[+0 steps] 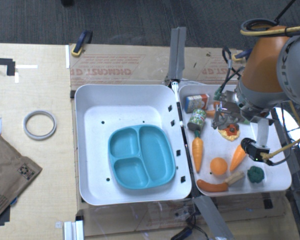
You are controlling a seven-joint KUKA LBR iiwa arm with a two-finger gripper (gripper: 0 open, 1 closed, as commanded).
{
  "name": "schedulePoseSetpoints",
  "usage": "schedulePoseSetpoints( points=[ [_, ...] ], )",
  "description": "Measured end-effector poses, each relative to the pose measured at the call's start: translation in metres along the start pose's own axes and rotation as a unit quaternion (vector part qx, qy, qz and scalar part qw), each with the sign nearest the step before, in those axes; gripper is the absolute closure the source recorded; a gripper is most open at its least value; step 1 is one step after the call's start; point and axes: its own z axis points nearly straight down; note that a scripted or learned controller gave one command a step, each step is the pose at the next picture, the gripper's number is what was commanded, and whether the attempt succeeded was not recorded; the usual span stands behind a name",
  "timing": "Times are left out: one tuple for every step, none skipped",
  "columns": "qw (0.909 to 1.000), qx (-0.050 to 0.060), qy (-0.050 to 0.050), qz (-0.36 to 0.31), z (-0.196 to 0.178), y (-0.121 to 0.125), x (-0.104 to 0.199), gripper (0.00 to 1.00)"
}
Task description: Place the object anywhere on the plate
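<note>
Nearest the camera, along the right bin's (285, 184) front edge, lie a reddish sausage-shaped piece (211, 186) and a tan block (235, 178), touching end to end, with a dark green lump (255, 174) to their right. Behind them sit an orange ball (219, 166), one carrot (197, 153) lying lengthwise beside the bin's left wall, and a second carrot (238, 156) tilted further right. Reaching in from the right, the grey arm (275, 69) with its orange band bends over the bin's rear half, wrist pointing down. Its gripper (224, 118) hangs above a pizza slice (230, 132), fingers narrowly parted with nothing seen between them. A can (196, 102) and a small green bottle (197, 119) lie at the rear left. Centred in the left bin (90, 134), the blue three-compartment plate (141, 156) is well apart from the gripper.
</note>
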Motion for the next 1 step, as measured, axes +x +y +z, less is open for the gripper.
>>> schedulePoseSetpoints(
  points=[
    [0.9999, 0.000, 0.001, -0.014, 0.0202, -0.0654, 0.0162, 1.00]
  ],
)
